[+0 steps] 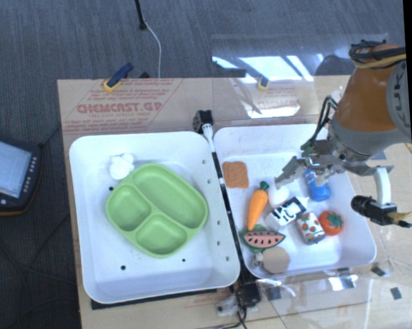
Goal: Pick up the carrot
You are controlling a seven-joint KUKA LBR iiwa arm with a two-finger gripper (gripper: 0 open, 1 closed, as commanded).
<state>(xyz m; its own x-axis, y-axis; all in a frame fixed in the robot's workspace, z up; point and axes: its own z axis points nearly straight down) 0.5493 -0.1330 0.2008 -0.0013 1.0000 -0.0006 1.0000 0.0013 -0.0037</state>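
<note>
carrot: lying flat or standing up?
Lying flat. The carrot rests lengthwise on the floor of the right bin, green top toward the far side, just above the watermelon slice.

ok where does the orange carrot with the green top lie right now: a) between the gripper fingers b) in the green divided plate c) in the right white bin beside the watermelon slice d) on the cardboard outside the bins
c: the orange carrot lies in the right white bin, just above the watermelon slice.

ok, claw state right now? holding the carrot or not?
Claw: open, holding nothing, over the right bin. The carrot lies in that bin, just left of and below the fingertips, not between them.
</note>
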